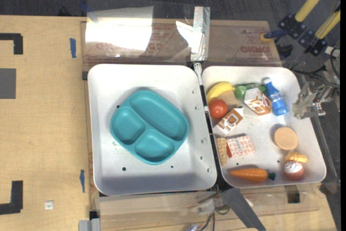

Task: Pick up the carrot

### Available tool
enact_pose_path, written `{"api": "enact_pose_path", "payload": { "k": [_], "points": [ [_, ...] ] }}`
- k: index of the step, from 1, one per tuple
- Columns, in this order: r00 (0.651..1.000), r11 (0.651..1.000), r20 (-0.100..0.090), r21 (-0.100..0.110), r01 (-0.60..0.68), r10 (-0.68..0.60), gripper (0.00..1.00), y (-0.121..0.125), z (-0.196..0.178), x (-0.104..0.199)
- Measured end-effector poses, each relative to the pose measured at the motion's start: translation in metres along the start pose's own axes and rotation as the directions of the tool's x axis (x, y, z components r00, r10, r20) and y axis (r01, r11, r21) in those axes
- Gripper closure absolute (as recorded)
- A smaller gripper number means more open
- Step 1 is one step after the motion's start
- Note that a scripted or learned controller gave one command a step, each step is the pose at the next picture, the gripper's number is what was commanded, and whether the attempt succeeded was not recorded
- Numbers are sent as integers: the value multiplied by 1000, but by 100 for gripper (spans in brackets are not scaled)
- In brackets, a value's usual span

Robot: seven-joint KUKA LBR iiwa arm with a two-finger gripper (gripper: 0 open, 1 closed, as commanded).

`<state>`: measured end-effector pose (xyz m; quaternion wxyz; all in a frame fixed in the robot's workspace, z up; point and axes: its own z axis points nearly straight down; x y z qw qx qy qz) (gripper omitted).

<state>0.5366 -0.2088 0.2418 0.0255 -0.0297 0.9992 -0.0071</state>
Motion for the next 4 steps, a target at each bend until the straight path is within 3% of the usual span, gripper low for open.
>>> {"api": "enact_pose_path", "payload": {
  "k": [3, 4],
  "points": [
    [1000, 1000, 27, 10, -3, 2, 100, -2, -34, -8],
    [998, 1000, -55, -21, 9, -11, 100, 5, 50, -8]
  ]
}}
